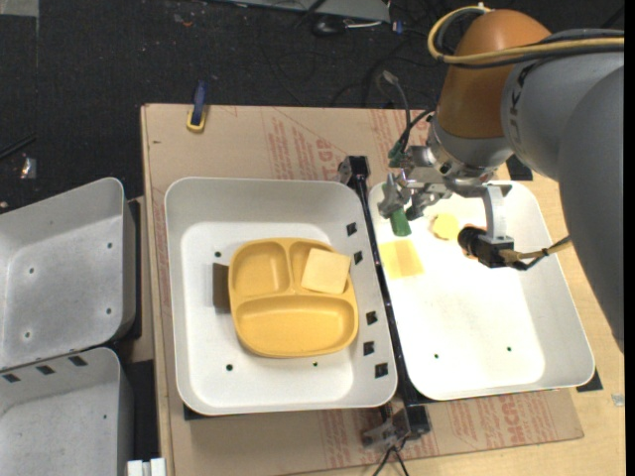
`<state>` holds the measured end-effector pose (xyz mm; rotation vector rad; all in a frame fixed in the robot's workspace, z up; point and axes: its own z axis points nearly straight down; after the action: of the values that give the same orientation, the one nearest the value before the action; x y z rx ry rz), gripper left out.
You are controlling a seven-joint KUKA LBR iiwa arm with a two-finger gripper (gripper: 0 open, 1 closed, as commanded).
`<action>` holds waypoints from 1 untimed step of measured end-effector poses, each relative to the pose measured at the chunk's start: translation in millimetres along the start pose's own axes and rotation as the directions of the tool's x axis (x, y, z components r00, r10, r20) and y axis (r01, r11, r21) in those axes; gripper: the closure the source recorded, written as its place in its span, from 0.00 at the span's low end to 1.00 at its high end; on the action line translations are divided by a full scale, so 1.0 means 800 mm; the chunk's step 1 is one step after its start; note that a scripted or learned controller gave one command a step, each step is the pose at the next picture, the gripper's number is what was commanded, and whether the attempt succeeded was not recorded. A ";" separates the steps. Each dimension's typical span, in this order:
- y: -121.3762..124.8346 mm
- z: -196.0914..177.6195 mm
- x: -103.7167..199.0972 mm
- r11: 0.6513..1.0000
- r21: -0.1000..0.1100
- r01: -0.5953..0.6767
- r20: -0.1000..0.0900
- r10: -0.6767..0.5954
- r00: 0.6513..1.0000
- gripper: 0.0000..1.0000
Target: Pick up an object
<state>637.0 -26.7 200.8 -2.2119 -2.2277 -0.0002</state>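
My gripper (407,202) hangs over the far left corner of the right bin (496,345), close to the divider between the two bins. A small green object (400,223) shows just below it, touching or nearly touching the gripper's tip; I cannot tell whether it is held. A flat yellow square (402,259) lies on the bin floor right in front of the green object. A small pale yellow piece (444,227) lies to the gripper's right.
The left bin (198,365) holds a yellow divided plate (288,320) with a pale yellow block (325,271) on its far right compartment. A dark brown piece (219,286) lies against the plate's left edge. The arm's grey body covers the right bin's far right side.
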 end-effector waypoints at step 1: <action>-0.002 -0.025 0.066 1.000 -0.004 0.001 0.000 -0.001 1.000 1.00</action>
<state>635.2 26.2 221.1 -2.2128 -2.2308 -0.0053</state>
